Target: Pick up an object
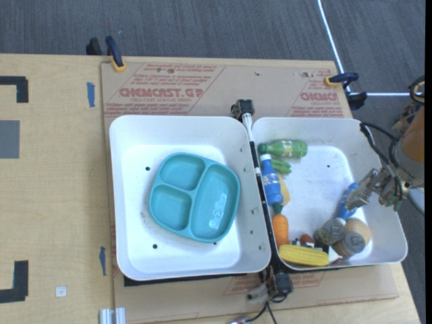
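Bench: the cardboard-topped bench carries both bins; I reach in from 3 o'clock.
Left bin: the left bin holds a teal divided plate, well apart from me.
Right bin: the right bin holds everything I might lift, crowded along its 9 o'clock wall and its 6 o'clock edge.
My gripper: my gripper sits low over the bin's 3 o'clock side, tilted; I judge the fingers parted, with nothing between them.
Nearest target: a small blue item lies touching or just under my fingertips; I cannot tell which.
Cluster: at 6 o'clock from my gripper, a grey can and a tan round object sit pressed together.
Other candidates: a corn cob and a carrot near the 7 o'clock corner; a blue bottle and a green bottle toward 10 o'clock.
Risk: closing at this slant could pinch only the blue item's edge and flick it away.
Risk: dropping further could jam a finger against the can, or scrape the bin floor.
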`<act>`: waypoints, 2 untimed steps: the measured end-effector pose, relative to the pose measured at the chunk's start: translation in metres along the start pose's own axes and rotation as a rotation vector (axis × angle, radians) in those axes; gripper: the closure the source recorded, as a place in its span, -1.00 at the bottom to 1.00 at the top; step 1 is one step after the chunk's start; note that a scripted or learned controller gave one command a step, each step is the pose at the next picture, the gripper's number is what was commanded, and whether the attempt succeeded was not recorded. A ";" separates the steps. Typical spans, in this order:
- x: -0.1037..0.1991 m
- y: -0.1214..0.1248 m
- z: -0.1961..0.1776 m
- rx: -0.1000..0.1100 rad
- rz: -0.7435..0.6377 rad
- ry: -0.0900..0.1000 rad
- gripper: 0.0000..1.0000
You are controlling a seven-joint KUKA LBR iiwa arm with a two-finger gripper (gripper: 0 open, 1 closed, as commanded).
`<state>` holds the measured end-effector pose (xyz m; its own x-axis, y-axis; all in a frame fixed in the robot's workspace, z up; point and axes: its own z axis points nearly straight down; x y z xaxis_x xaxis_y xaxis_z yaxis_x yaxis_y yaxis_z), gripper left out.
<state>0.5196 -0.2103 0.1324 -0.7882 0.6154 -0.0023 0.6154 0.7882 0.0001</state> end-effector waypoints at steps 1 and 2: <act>0.018 0.063 0.046 -0.003 -0.104 0.001 -1.00; 0.017 0.064 0.036 -0.006 -0.102 -0.003 1.00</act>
<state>0.5458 -0.1493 0.0967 -0.8470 0.5316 -0.0053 0.5316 0.8470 0.0052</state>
